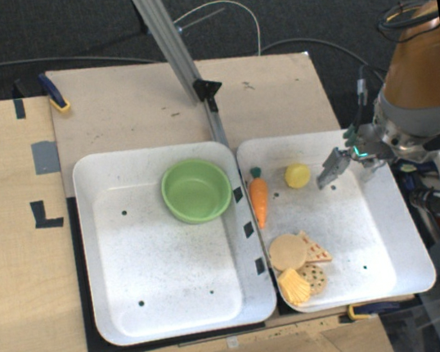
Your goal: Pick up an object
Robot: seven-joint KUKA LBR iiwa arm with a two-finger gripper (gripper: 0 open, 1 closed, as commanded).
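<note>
In the right bin [384, 269] lie an orange carrot [258, 198] against the left wall, a small yellow ball [297, 175] near the back, and a heap of tan and yellow food pieces [299, 266] at the front left. My gripper [336, 167] hangs over the right bin's back right part, a short way right of the yellow ball. Its fingers stand apart with nothing between them. A green bowl [196, 190] sits in the left bin [134, 259] at its back right.
A grey metal pole [174, 45] slants from the top down to the divide between the bins. Cables run across the dark floor behind the bench. The arm's orange band [418, 69] is at the right edge.
</note>
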